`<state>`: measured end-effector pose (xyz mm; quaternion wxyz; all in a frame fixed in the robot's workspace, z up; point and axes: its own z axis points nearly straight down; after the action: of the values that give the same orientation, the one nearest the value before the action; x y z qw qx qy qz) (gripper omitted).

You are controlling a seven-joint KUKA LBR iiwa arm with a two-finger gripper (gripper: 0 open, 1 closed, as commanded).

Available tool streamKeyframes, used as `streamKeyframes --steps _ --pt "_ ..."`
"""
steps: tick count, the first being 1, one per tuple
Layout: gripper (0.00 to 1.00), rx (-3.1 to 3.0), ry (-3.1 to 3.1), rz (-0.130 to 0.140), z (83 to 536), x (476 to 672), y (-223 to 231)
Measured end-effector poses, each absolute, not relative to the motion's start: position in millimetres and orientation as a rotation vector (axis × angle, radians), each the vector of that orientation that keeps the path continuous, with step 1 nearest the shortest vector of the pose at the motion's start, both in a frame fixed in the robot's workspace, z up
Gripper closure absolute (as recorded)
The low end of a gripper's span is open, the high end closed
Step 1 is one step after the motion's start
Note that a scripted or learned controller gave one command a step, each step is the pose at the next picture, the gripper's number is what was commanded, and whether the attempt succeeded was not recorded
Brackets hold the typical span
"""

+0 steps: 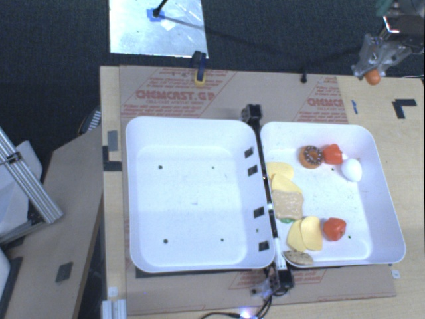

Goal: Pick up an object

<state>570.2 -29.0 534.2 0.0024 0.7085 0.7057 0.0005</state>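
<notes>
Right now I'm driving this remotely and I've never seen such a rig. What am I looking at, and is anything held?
One camera above the bench looks down at a slant on two shallow white bins. The left bin sits beside the right bin, which holds toy food: a donut, an egg, two red pieces, and yellow and tan slices. The arm's gripper hangs at the upper right, beyond the bins. A small orange ball sits at its tip, seemingly between the jaws, though that is hard to confirm.

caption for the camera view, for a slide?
Gripper raised beyond the right bin, a small orange ball at its fingertips; toy foods lie below.
</notes>
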Motion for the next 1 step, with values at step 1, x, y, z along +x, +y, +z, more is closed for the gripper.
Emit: streamKeyframes --steps 1 --pt "1.0 2.214 2.227 0.006 536.5 483.9 0.2"
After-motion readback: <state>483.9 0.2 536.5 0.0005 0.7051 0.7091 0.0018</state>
